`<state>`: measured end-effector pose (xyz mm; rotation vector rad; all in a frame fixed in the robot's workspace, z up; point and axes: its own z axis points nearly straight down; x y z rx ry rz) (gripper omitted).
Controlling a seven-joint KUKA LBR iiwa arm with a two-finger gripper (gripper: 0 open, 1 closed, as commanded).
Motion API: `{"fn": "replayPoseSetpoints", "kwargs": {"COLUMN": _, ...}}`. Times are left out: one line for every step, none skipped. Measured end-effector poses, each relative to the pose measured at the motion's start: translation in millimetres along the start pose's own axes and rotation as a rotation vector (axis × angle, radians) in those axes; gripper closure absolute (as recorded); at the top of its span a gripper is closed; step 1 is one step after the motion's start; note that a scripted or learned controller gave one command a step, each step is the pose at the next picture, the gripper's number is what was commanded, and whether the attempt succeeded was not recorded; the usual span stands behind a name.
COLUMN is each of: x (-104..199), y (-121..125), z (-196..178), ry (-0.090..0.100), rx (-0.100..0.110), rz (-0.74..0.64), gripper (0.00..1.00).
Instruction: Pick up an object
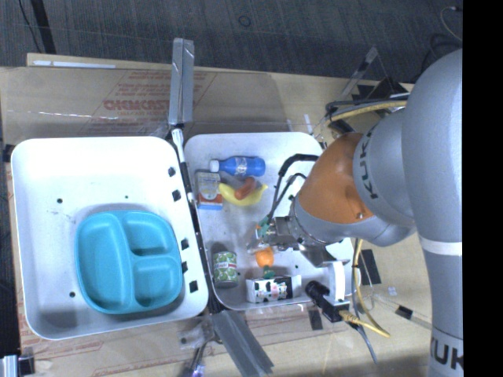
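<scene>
My gripper (pixel 267 232) hangs low over the middle of the right bin (pixel 299 144), under the orange wrist band. Just below it lies a small orange object (pixel 265 257); I cannot tell whether they touch. Around it in the same bin lie a blue bottle (pixel 240 166), a yellow banana-shaped piece (pixel 250 198) with a red piece (pixel 246 185) on it, a small carton (pixel 207 188), a green can (pixel 225 266) and a white spotted box (pixel 271 289).
The left bin (pixel 47 179) holds a blue divided tray (pixel 128 259). The arm's grey body (pixel 416 163) covers the right bin's right side. A metal bracket (pixel 181 81) stands between the bins at the back. Cables (pixel 361 312) trail off the bench's front right.
</scene>
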<state>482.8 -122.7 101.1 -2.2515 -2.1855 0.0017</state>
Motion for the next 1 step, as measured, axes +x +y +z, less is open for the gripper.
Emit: {"fn": "replayPoseSetpoints", "kwargs": {"x": 53.5, "y": 138.9, "z": -158.6, "ry": -0.002, "rx": -0.002, "rz": -0.078, "gripper": 1.00}}
